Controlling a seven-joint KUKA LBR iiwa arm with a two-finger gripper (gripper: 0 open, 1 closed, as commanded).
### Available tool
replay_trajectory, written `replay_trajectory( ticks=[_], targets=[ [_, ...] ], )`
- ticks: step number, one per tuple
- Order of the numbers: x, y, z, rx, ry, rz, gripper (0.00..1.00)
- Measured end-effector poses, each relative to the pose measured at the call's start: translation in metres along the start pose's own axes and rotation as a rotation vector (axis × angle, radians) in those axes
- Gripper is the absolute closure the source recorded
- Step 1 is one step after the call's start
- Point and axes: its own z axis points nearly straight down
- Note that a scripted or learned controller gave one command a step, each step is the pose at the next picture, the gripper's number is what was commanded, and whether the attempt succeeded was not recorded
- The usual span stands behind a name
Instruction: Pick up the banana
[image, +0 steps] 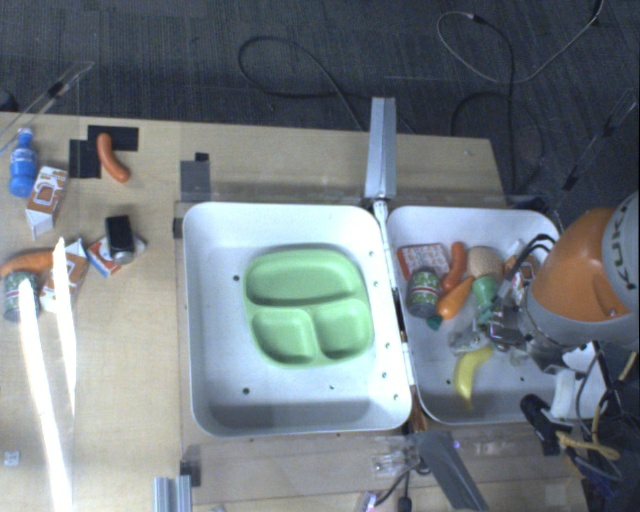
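Claw (497, 330) just above banana (469, 369), R bin (440, 405); labels illegible.

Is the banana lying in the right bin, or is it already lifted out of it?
Lying in the bin. The banana rests on the floor of the right bin, near its front wall, below the end effector.

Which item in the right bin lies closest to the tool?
The banana, yellow, at the bin's near edge, just below the tool. The carrot and can lie farther up and left.
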Motion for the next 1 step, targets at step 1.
replay_trajectory(
  ticks=[1],
  targets=[
    [0.0000, 0.0000, 0.0000, 0.000, 0.000, 0.000, 0.00]
  ],
)
